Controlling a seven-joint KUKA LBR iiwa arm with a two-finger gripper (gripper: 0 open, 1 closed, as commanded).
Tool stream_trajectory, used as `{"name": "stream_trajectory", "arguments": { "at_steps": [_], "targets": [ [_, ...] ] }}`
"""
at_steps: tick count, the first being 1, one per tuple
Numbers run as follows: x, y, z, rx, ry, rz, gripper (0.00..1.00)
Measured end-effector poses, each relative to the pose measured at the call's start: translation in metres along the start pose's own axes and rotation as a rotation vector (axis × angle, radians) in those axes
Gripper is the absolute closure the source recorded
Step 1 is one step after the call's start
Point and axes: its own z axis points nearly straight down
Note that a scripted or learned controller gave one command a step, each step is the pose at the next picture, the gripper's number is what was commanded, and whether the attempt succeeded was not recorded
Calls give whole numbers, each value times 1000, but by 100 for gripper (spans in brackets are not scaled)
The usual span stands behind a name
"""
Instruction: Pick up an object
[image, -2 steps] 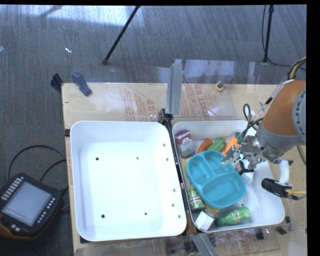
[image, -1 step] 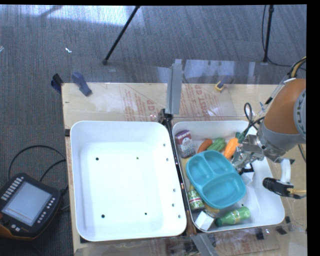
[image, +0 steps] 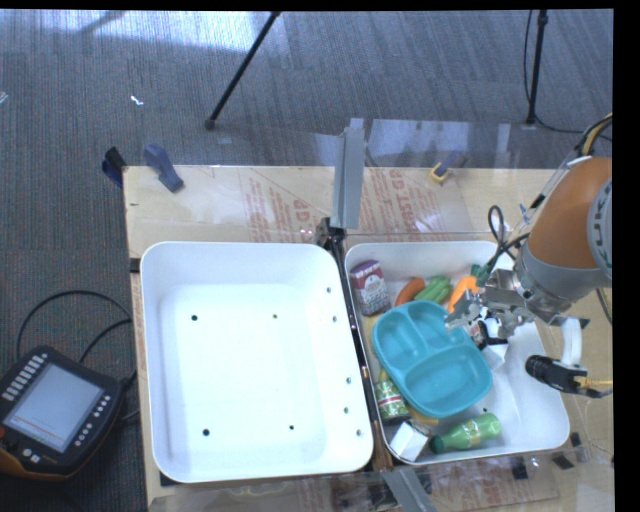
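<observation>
In the camera view the pincer (image: 487, 312) hangs low over the right bin (image: 553, 415), at the upper right corner of the blue divided plate (image: 432, 358); whether it is apart or together I cannot tell, and nothing shows clamped in it. The nearest likely target, an orange carrot-like piece (image: 461, 291), lies just up and left of it, long axis slanting up to the right, with green vegetables (image: 435, 290) further left, a green bottle (image: 467, 433) well below near the front wall
</observation>
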Motion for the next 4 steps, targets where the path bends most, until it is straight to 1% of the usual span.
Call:
{"name": "stream_trajectory", "arguments": {
  "at_steps": [1,2,3,4],
  "targets": [
    [-1,0,-5,5,2,-1,100],
    [-1,0,-5,6,2,-1,0],
    [-20,-2,-60,-10,-5,-91,0],
    [36,35,28,-12,-5,-31,0]
  ]
}}
